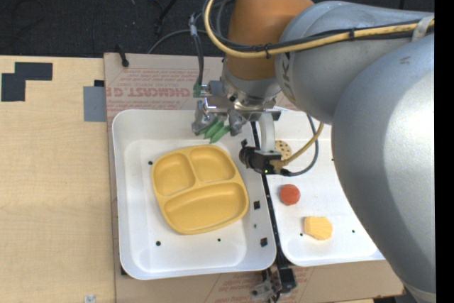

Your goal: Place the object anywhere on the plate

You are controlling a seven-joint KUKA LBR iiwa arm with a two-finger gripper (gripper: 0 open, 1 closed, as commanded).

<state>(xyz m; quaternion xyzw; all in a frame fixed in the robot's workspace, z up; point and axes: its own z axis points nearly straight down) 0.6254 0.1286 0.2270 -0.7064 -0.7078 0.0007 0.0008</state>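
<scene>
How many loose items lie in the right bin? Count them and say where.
3: a cookie at the bin's far end beside the arm, a red piece mid-bin, a yellow piece nearest. The arm may hide more.

Green object (pixel 215 128) above yellow plate (pixel 200 189).

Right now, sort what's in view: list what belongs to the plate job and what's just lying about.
Belongs to the job:
- yellow divided plate, in the left bin
- green object at the gripper, above the plate's far edge
- the gripper

Lying about, in the right bin:
- red round piece
- yellow-orange chunk
- speckled cookie, partly hidden
</scene>
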